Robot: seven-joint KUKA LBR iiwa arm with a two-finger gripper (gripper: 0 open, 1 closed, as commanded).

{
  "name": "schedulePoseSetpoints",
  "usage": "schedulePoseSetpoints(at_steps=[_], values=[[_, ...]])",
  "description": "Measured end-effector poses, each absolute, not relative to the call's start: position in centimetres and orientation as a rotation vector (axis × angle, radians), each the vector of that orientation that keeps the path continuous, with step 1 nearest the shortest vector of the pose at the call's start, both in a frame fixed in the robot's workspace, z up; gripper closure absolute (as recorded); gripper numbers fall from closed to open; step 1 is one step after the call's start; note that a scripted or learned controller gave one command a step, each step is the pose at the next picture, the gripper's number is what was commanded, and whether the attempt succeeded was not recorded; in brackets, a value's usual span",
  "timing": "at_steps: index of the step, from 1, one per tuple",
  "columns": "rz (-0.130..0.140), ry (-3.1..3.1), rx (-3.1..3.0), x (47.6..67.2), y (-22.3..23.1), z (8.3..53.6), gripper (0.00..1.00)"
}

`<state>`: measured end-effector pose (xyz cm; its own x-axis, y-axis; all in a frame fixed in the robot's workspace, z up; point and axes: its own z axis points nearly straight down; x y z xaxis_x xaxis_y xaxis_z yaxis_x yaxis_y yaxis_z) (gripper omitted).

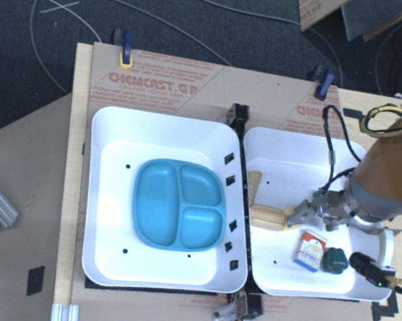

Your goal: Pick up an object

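Two white bins sit side by side. Left bin point(106, 202) carries a blue divided plate point(178, 205). Over in the right bin point(291, 150), the gripper point(320, 212) hovers mid-right, claw state impossible to tell. Just below it: a small red-and-white box point(310, 251) beside a dark green object point(335, 260). A wooden block point(267, 216) lies left.

A: The bins point(106, 202) look like smooth, faintly glossy white plastic; the blue tray point(178, 205) is matt plastic.

B: The board point(160, 80) beneath looks like matt printed paper, and the brush point(264, 215) handle like bare wood.
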<state>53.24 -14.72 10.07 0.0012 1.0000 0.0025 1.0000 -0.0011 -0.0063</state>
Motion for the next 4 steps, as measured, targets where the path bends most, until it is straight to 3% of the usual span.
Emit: schedulePoseSetpoints(at_steps=[1,2,4], values=[[-0.004,-2.221,-2.219,53.4,-14.7,8.8,0.0],[-0.015,-2.228,-2.229,53.8,-14.8,10.3,1.0],[-0.004,-2.225,-2.224,53.7,-15.4,21.6,1.0]])
